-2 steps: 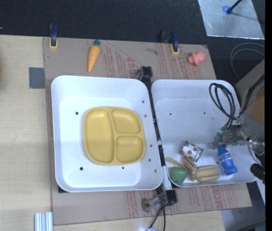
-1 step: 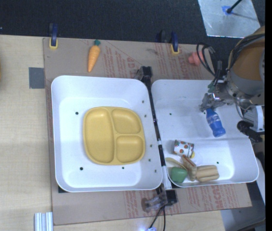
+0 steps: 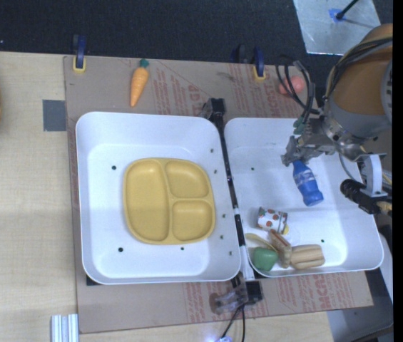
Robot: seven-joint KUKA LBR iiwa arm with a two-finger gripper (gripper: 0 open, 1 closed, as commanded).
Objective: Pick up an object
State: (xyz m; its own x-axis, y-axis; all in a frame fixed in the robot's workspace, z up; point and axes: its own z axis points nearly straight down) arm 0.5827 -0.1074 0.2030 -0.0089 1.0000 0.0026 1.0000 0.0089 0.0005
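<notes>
A blue bottle lies slanted in the upper middle of the right bin, its cap end pointing up-left. My gripper is directly above that cap end, right at the bottle's top, and its dark body hides the point of contact. Whether the bottle rests on the bin floor or hangs just above it cannot be made out. The grey arm with its orange band comes in from the upper right.
The right bin's near corner holds a white spotted can, a green piece, a tan bun and a brown stick. A yellow divided plate sits in the left bin. A toy carrot lies behind the bins.
</notes>
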